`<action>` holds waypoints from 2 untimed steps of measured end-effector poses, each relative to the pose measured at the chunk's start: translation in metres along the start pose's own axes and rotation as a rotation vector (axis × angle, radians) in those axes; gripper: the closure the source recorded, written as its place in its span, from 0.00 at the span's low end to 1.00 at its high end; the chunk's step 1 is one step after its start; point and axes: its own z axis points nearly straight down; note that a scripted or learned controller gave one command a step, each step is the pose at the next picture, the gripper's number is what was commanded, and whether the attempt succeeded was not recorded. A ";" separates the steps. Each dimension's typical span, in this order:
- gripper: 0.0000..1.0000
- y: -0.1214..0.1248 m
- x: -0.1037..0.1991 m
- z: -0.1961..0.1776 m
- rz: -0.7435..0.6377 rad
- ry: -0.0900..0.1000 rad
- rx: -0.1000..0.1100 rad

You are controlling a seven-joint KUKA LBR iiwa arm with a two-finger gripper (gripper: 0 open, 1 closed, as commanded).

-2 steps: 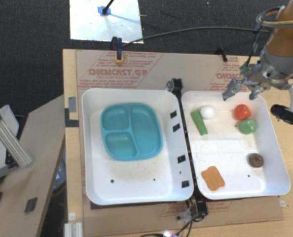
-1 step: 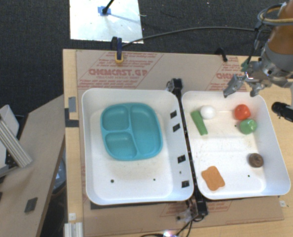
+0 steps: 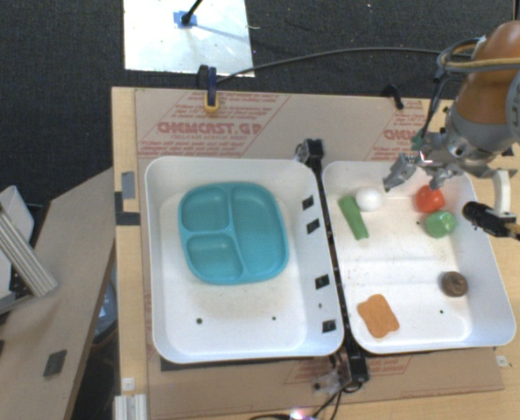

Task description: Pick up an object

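The right bin (image 3: 483, 322) holds several small things: a white ball (image 3: 368, 200), a green stick (image 3: 354, 218), a red piece (image 3: 430, 199), a green piece (image 3: 439, 225), a brown round piece (image 3: 453, 283) and an orange flat piece (image 3: 378, 315). My gripper (image 3: 418, 177) hangs over the bin's far edge, between the white ball and the red piece. Its fingers are spread open with nothing between them; one fingertip (image 3: 397, 178) is near the ball, the other just above the red piece.
The left bin (image 3: 168, 322) holds a teal divided plate (image 3: 234, 233). A black-clipped divider (image 3: 319, 234) separates the two bins. The arm (image 3: 496, 86) comes in from the upper right.
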 end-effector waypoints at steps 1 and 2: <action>0.00 -0.001 0.004 0.062 -0.001 0.001 0.000; 0.00 -0.001 0.005 0.096 -0.001 0.000 -0.002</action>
